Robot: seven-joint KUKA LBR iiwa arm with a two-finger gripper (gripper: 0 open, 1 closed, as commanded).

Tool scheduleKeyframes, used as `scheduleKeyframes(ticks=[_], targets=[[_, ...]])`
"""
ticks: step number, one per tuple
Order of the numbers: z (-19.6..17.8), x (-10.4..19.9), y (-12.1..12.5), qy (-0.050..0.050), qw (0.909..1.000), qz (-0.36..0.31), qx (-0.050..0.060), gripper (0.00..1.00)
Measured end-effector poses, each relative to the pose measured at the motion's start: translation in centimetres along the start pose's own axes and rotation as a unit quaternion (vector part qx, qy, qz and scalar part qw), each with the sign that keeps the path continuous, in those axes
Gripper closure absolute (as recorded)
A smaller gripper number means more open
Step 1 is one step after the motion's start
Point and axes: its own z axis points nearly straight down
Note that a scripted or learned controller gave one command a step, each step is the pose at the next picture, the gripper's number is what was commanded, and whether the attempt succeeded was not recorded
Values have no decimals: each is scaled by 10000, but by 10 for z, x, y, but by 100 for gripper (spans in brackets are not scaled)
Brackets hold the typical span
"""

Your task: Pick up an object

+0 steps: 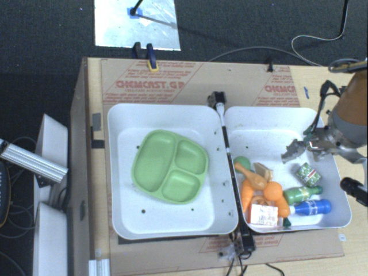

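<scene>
While the tool (300, 146) hangs over the right bin (270, 125), I log this as the approach step: nothing is grasped. Its fingers stand apart and touch nothing that I can see. The objects (carrots, bottles, a small green box (309, 174)) cluster in the bin's near corner; next I must descend and centre on one.

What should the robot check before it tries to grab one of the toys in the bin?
1. Gripper above the right bin: ok.
2. Nothing between its fingers: ok.
3. Toys within reach: ok; the small green box lies nearest, just below the gripper.
4. Green box apart from the green bottle: cannot tell, they lie very close.
5. Carrot and orange ball crowded together: not ok for an easy grab.
6. Green divided plate in the left bin, out of the way: ok.
</scene>
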Motion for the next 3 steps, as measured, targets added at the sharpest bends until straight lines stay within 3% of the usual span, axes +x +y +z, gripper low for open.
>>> scheduleKeyframes(ticks=[1,2,3], targets=[[121,-7,13,-5,10000,9,-6,0],[120,39,60,2,10000,-5,-7,0],[120,59,110,0,10000,-8,-11,0]])
